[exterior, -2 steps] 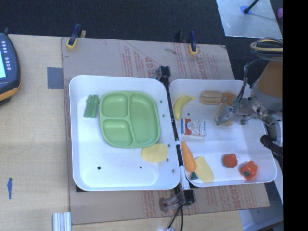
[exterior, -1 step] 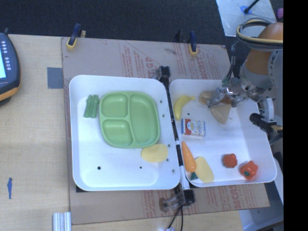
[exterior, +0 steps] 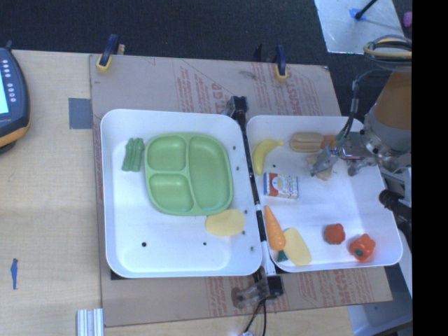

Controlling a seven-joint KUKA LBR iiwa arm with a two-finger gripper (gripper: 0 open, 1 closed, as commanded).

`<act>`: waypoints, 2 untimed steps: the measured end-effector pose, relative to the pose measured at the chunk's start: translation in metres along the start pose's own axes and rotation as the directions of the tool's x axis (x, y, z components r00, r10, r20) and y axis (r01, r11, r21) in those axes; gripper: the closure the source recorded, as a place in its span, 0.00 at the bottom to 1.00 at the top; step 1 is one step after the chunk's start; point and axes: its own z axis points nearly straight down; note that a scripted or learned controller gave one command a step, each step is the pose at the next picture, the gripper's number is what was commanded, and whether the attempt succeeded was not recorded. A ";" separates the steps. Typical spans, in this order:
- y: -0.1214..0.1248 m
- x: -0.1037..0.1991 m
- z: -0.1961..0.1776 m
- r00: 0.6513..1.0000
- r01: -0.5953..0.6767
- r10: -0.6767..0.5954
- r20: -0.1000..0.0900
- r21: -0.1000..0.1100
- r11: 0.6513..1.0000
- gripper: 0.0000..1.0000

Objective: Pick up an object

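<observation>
While the gripper (exterior: 323, 164) hangs low over the back of the right bin (exterior: 364, 208), just beside the hot dog (exterior: 306, 142), we cannot tell how far its fingers stand apart, and we see nothing held between them. A small tan piece (exterior: 323, 174) lies right under the tip. Further objects in this bin are the banana (exterior: 263, 152), the small carton (exterior: 281, 186), the carrot (exterior: 274, 228), a pale yellow piece (exterior: 297, 247) touching the carrot, the tomato (exterior: 334, 234) and the red pepper (exterior: 361, 247). The left bin (exterior: 126, 250) holds a green divided plate (exterior: 189, 173), green beans (exterior: 132, 154) and a yellow chip (exterior: 225, 222). We judge that a close here could pinch only the hot dog's rounded end and let it roll free, or nudge the tan piece aside. The bin's back wall is near, so a descent off target might strike it
</observation>
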 end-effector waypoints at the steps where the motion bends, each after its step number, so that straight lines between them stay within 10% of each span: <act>1: 0.040 -0.034 0.076 1.000 0.003 -0.003 0.005 -0.005 1.000 0.00; 2: 0.084 -0.047 0.073 1.000 0.007 -0.007 0.001 0.003 1.000 0.00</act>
